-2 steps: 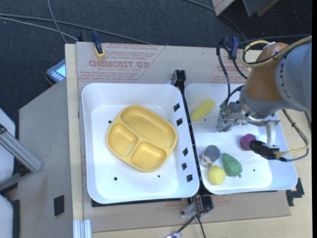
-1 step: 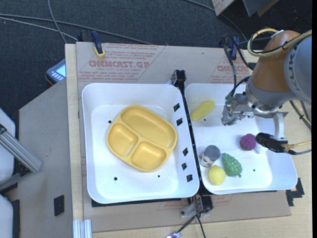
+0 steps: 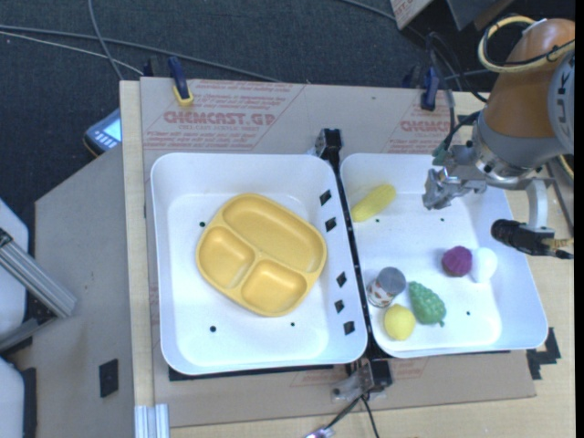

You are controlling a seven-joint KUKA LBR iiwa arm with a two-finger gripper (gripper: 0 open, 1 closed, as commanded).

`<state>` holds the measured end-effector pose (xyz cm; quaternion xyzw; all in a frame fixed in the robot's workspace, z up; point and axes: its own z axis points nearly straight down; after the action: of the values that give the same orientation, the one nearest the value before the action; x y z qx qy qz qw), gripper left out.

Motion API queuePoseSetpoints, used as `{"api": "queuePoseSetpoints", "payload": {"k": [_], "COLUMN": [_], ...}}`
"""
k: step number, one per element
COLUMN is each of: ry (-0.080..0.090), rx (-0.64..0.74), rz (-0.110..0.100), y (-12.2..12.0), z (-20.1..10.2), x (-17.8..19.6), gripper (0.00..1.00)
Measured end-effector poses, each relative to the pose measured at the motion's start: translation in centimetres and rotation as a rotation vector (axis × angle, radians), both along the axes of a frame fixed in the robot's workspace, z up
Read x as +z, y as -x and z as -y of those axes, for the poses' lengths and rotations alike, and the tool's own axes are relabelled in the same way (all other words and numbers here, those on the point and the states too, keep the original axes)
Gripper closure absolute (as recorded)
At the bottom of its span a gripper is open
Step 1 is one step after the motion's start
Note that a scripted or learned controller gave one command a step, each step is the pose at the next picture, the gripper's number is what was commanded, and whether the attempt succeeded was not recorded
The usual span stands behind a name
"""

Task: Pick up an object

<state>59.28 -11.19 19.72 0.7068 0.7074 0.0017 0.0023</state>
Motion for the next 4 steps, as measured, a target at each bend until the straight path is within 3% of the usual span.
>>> {"api": "queuePoseSetpoints", "payload": {"k": [1,4], "ry": [-0.001,-0.004], "rx": [0.0,0.005], "rz": [-0.002,-0.008], "y": [-0.1,3.9], "z": [0.0,-14.7], "x": [2.2,4.1], "gripper": [1.0,1.0]}}
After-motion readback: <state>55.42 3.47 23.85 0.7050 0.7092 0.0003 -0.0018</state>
